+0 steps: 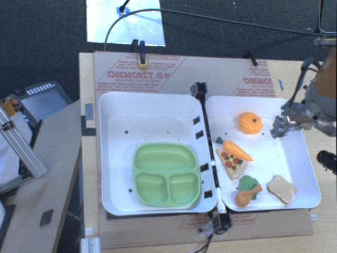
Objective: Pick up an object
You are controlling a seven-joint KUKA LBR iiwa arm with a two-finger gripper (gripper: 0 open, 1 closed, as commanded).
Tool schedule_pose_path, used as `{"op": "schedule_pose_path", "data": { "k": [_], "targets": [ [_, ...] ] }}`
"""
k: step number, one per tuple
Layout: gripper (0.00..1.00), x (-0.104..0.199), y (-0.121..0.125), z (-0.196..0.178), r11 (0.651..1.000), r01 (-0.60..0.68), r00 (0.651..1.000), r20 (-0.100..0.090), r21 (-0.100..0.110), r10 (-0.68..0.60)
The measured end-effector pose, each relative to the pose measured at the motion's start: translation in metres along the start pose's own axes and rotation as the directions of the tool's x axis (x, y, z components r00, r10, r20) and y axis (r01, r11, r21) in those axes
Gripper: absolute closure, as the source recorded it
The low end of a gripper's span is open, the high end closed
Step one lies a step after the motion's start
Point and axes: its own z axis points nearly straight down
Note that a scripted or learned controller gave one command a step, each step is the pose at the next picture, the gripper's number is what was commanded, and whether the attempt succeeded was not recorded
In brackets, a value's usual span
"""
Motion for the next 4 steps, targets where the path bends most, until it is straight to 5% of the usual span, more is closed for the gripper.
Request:
{"op": "schedule_pose_path", "data": {
  "k": [2, 4],
  "targets": [
    [1.00, 0.109, 0.001, 0.028, 1.000, 0.004, 1.000, -0.003, 0.005, -0.004],
    [1.00, 0.221, -0.028, 0.036, 1.000, 0.007, 1.000, -0.005, 0.007, -0.007]
  ]
}}
